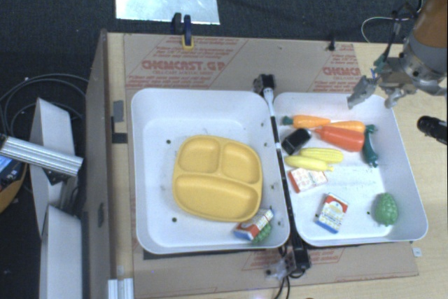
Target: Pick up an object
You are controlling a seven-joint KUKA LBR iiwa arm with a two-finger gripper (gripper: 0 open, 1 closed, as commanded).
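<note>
My gripper (376,95) hangs above the back right corner of the right bin (409,171), its two fingers spread open with nothing between them. Below and left of it lie an orange carrot (344,136) and a thinner orange piece (311,121). A yellow corn cob (321,155) and a yellow banana-like piece (308,164) sit near the bin's middle. A black block (296,141) lies by the divider. A dark green piece (369,148) rests right of the carrot. A green lumpy ball (384,209) sits at the front right. Two small cartons (332,212) (306,180) lie toward the front.
The left bin (150,150) holds a yellow divided plate (217,177) and a small carton with a green item (255,227) at its front right corner. A clamp (266,85) sits at the divider's back end. Cardboard (231,59) lies under both bins.
</note>
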